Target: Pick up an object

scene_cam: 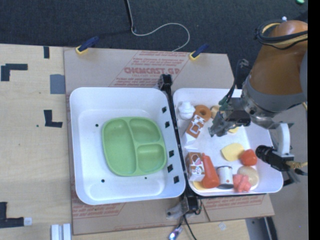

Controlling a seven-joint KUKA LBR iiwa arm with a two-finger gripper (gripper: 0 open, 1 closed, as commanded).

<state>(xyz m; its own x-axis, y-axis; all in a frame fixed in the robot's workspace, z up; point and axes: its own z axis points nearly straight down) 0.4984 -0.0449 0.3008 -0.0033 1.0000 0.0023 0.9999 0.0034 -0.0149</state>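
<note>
Gripper: dark two-finger gripper (220,126) low over right white bin (265,186), finger state unreadable
Nearest object: small orange-and-white carton (194,127), just left
Progress: nothing visibly lifted; grasp and raise remain

left bin (80,134): the green three-compartment plastic plate (134,146) sits about dead centre
right bin (270,186): everything else
far-left corner: small white figure (185,109), brown ring-shaped toy (202,111) right beside it
near edge: orange carrot-shaped toy (209,175), pink toy (242,183) further right
right side: red tomato-like ball (248,157) next to yellow wedge (232,152)
</note>
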